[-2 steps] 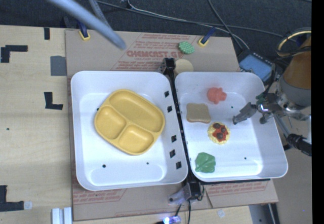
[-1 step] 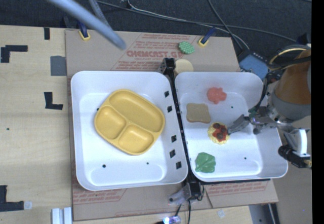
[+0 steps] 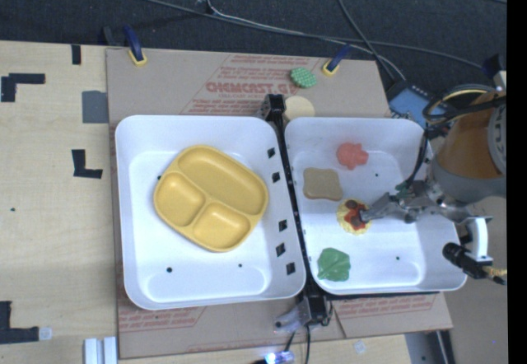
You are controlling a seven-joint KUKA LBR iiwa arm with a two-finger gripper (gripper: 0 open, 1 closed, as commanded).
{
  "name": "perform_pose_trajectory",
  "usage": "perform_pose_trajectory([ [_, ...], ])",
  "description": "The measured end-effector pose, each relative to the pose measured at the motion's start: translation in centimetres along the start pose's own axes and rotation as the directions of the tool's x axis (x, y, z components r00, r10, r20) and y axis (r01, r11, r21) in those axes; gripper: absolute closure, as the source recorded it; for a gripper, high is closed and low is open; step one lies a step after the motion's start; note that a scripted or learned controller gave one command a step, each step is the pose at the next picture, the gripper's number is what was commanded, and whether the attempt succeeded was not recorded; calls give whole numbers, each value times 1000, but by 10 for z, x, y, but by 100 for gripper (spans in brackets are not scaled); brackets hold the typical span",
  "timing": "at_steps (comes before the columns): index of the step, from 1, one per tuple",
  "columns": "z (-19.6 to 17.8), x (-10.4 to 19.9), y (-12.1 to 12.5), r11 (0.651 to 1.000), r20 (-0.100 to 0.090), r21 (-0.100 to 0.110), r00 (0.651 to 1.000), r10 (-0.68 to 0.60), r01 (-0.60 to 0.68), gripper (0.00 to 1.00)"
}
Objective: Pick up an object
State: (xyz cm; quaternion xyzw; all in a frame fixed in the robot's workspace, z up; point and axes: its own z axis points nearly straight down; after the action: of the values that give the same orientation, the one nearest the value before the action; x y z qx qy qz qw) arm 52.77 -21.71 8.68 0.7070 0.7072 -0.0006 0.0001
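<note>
The right bin (image 3: 408, 272) holds several small items. A pink piece (image 3: 352, 155) lies near the back, with a tan toast-shaped piece (image 3: 321, 184) in front of it to the left. A small yellow and red item (image 3: 355, 217) sits mid-bin, and a green lump (image 3: 333, 263) rests near the front. My gripper (image 3: 372, 210) reaches in from the right, low over the bin. Its tip lies right against the right side of the yellow and red item. Nothing is seen lifted off the bin floor.
The left bin (image 3: 140, 272) carries a yellow divided plate (image 3: 211, 197). A black divider (image 3: 284, 189) separates the bins. Behind them on the cardboard lie a green patterned disc (image 3: 303, 77) and a pale round piece (image 3: 300, 107). Cables run across the dark floor beyond.
</note>
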Motion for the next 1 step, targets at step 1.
perform_pose_trajectory([
  [1,-15,4,4,1000,-8,-9,1000,-3,3,100],
])
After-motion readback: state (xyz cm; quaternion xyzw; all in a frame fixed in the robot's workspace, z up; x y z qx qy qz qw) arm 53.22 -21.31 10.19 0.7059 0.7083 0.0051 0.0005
